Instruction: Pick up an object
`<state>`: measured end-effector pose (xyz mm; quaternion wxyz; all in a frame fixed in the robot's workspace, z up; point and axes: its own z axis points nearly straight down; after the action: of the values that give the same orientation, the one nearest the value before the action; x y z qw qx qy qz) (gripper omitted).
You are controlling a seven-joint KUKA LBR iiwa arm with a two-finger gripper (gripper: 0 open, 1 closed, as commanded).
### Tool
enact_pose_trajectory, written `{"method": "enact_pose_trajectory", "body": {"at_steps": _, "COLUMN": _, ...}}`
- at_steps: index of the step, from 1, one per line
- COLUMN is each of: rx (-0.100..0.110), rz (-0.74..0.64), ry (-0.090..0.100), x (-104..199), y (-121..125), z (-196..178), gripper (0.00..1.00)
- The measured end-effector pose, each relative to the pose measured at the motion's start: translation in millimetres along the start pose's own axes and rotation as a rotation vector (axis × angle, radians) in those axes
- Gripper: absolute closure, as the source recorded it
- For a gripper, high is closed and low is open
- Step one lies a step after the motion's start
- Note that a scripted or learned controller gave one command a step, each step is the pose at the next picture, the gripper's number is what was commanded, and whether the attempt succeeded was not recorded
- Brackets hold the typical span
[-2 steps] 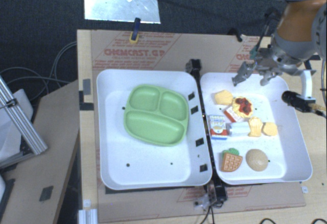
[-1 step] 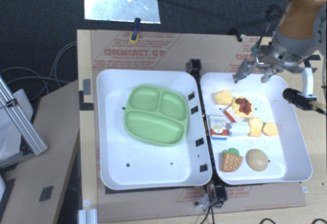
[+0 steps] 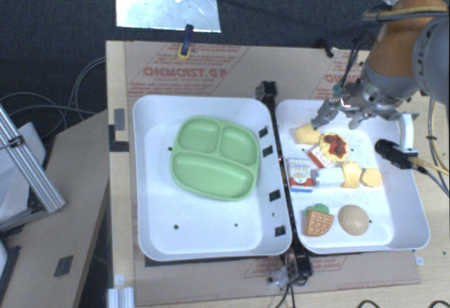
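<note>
Gripper (image 3: 342, 114) sits over the back of the right bin (image 3: 411, 219), fingers spread, nothing between them as far as we see. Just below it we have a yellow piece (image 3: 306, 134) and a red-and-yellow toy (image 3: 332, 147). Further forward in that bin: small carton (image 3: 299, 174), two yellow chunks (image 3: 360, 176), waffle (image 3: 318, 221), tan egg-shaped item (image 3: 354, 219). Left bin (image 3: 151, 229) carries a green divided plate (image 3: 215, 158), lying flat, well apart from the gripper.
</note>
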<state>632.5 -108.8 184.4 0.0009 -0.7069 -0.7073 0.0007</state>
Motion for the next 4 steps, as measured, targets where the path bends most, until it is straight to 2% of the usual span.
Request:
{"method": "enact_pose_trajectory", "body": {"at_steps": 1, "rx": -0.001, "rz": 0.0, "ry": 0.0, "x": -2, "y": -2, "z": 62, "gripper": 0.0}}
{"method": "enact_pose_trajectory", "body": {"at_steps": 2, "rx": -0.028, "rz": -0.001, "ry": -0.005, "x": -3, "y": 6, "z": 72, "gripper": 0.0}}
{"method": "enact_pose_trajectory", "body": {"at_steps": 3, "rx": -0.036, "rz": -0.001, "ry": -0.012, "x": -6, "y": 7, "z": 61, "gripper": 1.0}}
{"method": "enact_pose_trajectory", "body": {"at_steps": 4, "rx": -0.009, "rz": -0.004, "ry": -0.001, "x": -1, "y": 15, "z": -1, "gripper": 1.0}}
